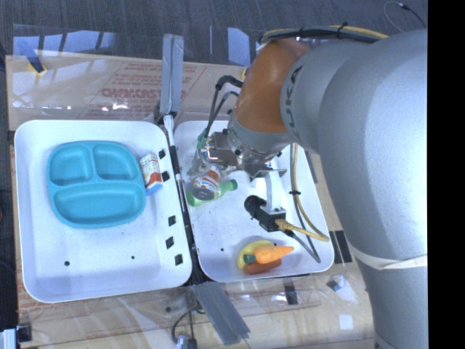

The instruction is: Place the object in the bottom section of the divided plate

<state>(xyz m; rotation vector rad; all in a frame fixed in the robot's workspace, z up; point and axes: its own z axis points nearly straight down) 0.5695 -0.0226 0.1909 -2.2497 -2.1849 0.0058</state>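
Reaching in from the right as a grey arm (363,122) with an orange band (265,86), and ending in the gripper (212,153) over the upper left part of the right bin (225,231). Hanging close to that bin's left wall. Not showing plainly how wide the gripper is standing: cannot tell. Not visibly gripping anything.

Lying just below the gripper on the bin floor: a small bottle (205,186), tipped on its side, with its label facing up. Touching or nearly touching the gripper's lower end; which of the two cannot be told. Resting against the bottle's right side: a green piece (228,186).

Lying lower in the same bin, near the bottom wall and well apart from the gripper: an orange carrot (275,254) beside a yellow toy (251,252), the two touching.

Sitting in the left bin (94,267), across the wall from the gripper: a blue divided plate (94,184) in the upper half, with its wide bottom section (94,203) lying bare. Lying just beside the plate's right rim, between plate and bin wall: a small can (151,171) with a red and white label.
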